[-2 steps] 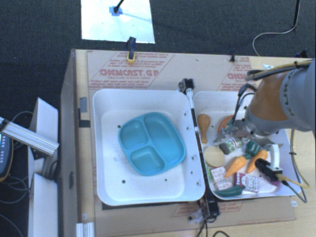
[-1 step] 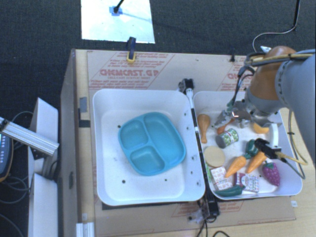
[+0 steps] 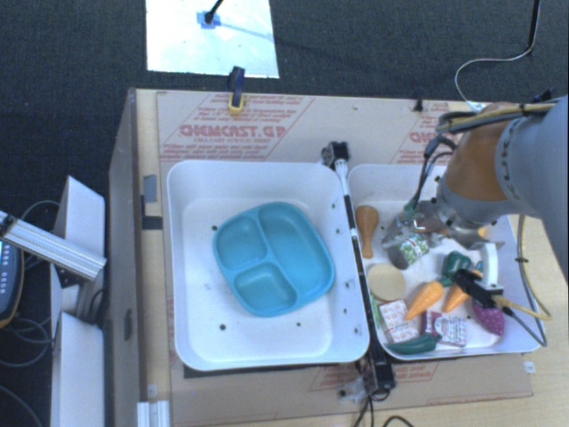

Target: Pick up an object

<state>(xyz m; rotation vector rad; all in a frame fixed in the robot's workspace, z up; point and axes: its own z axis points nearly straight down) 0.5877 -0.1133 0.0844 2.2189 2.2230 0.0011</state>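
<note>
left bin (image 3: 191, 265): just a blue divided plate (image 3: 271, 258) | right bin (image 3: 378, 181): toy food pile, carrots (image 3: 425, 298), tan cookie (image 3: 386, 282), cone (image 3: 366, 225), purple thing (image 3: 487, 317), green pepper (image 3: 416, 345) | gripper (image 3: 409, 238) right above the cookie, over a small greenish can (image 3: 412, 250) | fingers: honestly can't tell if they're wide or pinched

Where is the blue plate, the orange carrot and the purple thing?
blue plate (image 3: 273, 258): camera view, on the middle where its dividers meet.
orange carrot (image 3: 424, 298): camera view, on the middle of its body.
purple thing (image 3: 489, 318): camera view, on its rounded middle.
</note>
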